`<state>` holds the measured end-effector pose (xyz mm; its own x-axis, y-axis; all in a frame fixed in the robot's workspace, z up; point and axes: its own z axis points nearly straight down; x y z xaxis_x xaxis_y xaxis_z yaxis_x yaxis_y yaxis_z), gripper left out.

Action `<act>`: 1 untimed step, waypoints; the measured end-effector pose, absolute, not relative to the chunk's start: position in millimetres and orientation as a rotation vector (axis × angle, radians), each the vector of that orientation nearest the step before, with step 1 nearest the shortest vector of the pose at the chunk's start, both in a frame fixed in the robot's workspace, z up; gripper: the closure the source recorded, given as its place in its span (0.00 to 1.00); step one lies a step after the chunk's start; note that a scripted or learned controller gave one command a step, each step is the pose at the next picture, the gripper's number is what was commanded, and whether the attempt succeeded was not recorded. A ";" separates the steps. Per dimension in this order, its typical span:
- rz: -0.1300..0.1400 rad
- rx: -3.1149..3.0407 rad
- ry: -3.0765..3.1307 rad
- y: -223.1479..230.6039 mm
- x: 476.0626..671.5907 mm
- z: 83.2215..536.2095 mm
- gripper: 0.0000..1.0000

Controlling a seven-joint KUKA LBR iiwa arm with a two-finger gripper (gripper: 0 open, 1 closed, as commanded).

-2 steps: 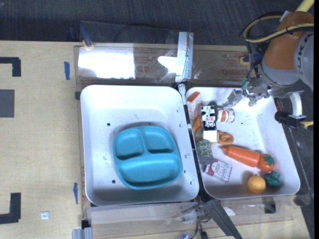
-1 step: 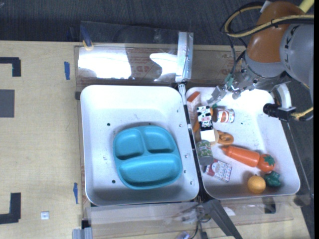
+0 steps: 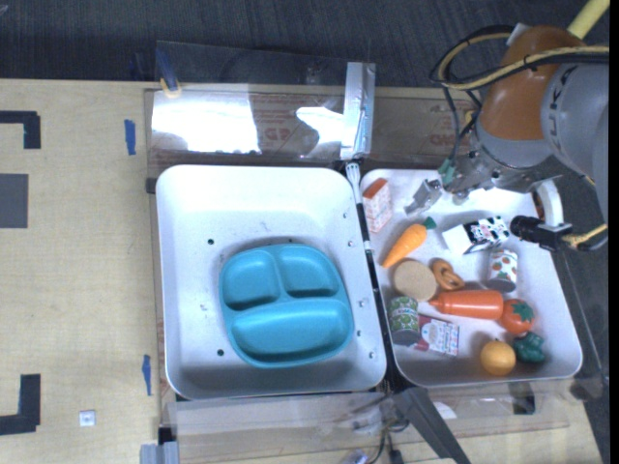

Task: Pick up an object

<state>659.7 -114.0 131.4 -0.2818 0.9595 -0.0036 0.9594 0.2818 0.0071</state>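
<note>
My gripper (image 3: 435, 189) hangs over the far end of the right bin (image 3: 569, 329), on the grey arm with the orange band (image 3: 517, 95). Just below and left of it lie a small orange-and-white carton (image 3: 375, 204) and a toy carrot (image 3: 404, 244). A black-and-white item (image 3: 484, 230) and a small patterned cup (image 3: 500, 269) sit to its lower right. Nothing shows held in it.
The right bin also holds a beige disc (image 3: 414, 280), a pretzel (image 3: 447, 275), a long orange toy (image 3: 470, 304), a green can (image 3: 402, 319), a red-white packet (image 3: 440, 336), an orange fruit (image 3: 497, 357) and a green toy (image 3: 530, 348). In the left bin (image 3: 184, 259) lies a blue divided plate (image 3: 285, 304).
</note>
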 end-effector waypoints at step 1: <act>0.004 1.832 2.547 -98.1 637.4 86.9 0.00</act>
